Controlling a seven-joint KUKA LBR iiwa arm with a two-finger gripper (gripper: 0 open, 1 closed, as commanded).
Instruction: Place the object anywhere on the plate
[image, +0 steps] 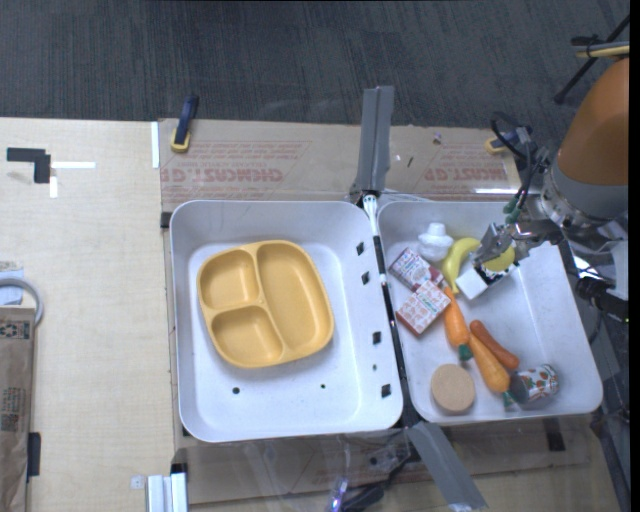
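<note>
The yellow three-compartment plate (290, 292) lies in the left bin (300, 400), with nothing on it. My gripper (497, 250) hangs over the upper right part of the right bin (545, 320). It is just above a small yellow and black item (498, 263) that rests against a white block (471, 284). A banana (458, 258) lies right beside them on the left. The view does not show whether anything sits between the fingers.
The right bin also holds a white lumpy item (435, 240), two small cartons (408, 267) (424, 306), two carrots (456, 322) (491, 358), a tan disc (453, 388) and a small printed can (536, 382). A grey divider (376, 150) rises between the bins.
</note>
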